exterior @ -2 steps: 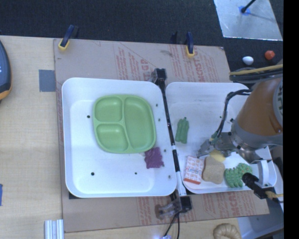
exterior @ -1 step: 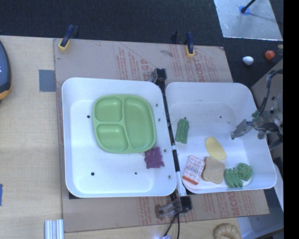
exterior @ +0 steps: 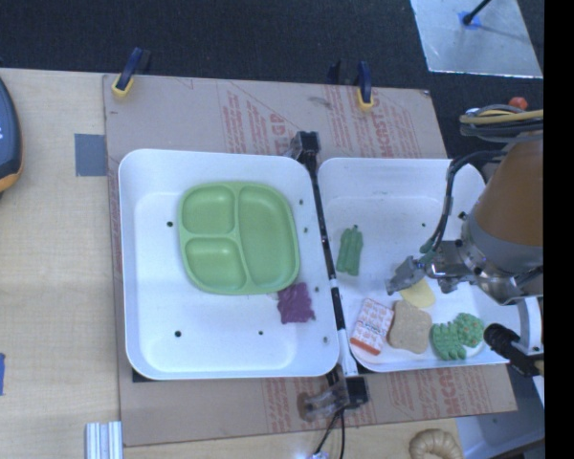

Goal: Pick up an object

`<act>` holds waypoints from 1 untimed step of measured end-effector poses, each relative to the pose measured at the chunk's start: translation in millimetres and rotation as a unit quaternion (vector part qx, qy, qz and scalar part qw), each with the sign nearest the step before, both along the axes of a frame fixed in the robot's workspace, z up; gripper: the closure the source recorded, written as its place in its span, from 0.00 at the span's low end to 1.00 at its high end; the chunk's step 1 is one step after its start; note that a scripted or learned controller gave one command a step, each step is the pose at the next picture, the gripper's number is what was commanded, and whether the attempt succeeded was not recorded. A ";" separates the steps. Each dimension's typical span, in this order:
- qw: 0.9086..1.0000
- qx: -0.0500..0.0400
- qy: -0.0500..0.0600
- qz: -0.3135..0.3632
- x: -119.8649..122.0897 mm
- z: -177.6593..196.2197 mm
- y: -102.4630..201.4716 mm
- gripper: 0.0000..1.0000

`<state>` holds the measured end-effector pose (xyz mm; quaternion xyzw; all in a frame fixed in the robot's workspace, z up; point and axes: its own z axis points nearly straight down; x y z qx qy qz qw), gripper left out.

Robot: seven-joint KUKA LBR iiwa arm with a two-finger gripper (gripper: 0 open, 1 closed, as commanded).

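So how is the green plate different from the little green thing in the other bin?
The green plate is wide, pale green and split into three sections; the small green toy is narrow, darker and one piece. The plate lies in the left bin, the toy in the right bin. Both are green and lie untouched.

Two white bins [exterior: 139, 256] sit on brown cardboard [exterior: 220, 113] with red print. I see a pale green plate [exterior: 239, 237], a purple toy [exterior: 295, 303], a green pickle [exterior: 350, 251], tan bread [exterior: 410, 328], a red-and-white packet [exterior: 370, 325] and green broccoli [exterior: 457, 337].
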<state>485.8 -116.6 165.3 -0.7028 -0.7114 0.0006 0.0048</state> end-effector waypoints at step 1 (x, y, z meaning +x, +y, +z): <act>1.000 -0.003 -0.003 -0.004 -9.9 -69.4 20.0 0.00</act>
